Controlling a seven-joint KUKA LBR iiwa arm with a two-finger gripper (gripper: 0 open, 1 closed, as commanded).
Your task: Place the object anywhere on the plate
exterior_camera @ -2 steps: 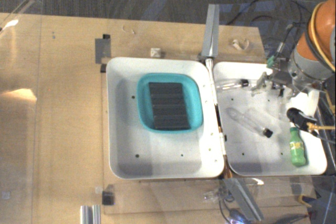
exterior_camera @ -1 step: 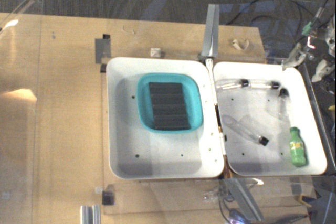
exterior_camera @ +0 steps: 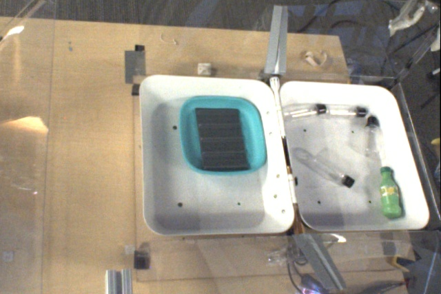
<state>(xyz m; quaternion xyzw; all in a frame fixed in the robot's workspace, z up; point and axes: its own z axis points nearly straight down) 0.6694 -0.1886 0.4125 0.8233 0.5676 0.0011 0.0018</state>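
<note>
The camera view is taken from above a light wooden worktop (exterior_camera: 83, 169). On it, two shallow white bins are set side by side, touching along their inner edges. At the near edge of the worktop, a small black block (exterior_camera: 140, 259) is seen just in front of the left white bin (exterior_camera: 158, 210).

In the right white bin (exterior_camera: 406, 120), a small green plastic bottle (exterior_camera: 390, 193) is lain by the near right corner, close against the right wall. A clear tube with a black cap (exterior_camera: 325, 171) is laid slantwise near the bin's middle, apart from the bottle. Further back, a second capped clear tube (exterior_camera: 372, 135) is placed along the right side, and two more (exterior_camera: 306, 110) (exterior_camera: 344, 110) are lined up end to end along the far wall.

In the left bin, a teal rounded-square plate (exterior_camera: 256, 141) is seated toward the far right part. A dark ribbed rectangular pad (exterior_camera: 220, 139) is lain flat on its middle.

Beyond the bins, an upright grey metal bar (exterior_camera: 277, 38) is fixed at the far edge where they meet. A small pale cube (exterior_camera: 204, 69) is set to its left.

The state of the end effector cannot be told.
</note>
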